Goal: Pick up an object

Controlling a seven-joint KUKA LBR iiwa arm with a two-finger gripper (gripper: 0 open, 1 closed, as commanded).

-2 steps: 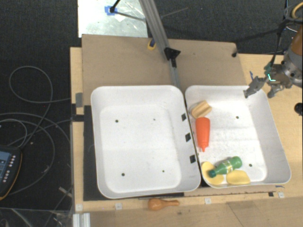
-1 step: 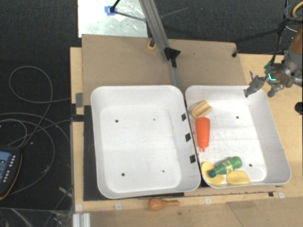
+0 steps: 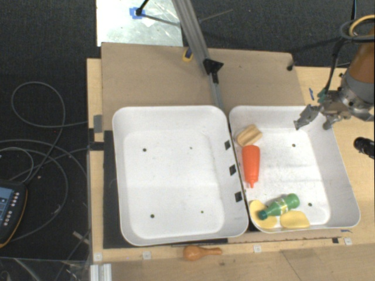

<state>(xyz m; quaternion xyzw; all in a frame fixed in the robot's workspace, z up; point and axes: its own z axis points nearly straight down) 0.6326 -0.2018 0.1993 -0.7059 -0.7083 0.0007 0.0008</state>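
The right bin (image 3: 328, 174) holds an orange carrot (image 3: 251, 164), a tan bread-like block (image 3: 248, 136), a green bottle (image 3: 279, 206) and two yellow pieces (image 3: 294, 219) near its front edge. My gripper (image 3: 315, 117) hovers over the bin's back right corner, fingers (image 3: 304, 119) spread apart with nothing between them. It sits well to the right of and behind the carrot and the block.
The left bin (image 3: 170, 174) sits beside the right one. An orange-brown toy (image 3: 201, 252) lies on the bench in front of the bins. A slanted metal pole (image 3: 196, 34) crosses the back. Cables and a pendant (image 3: 9, 211) lie on the floor at left.
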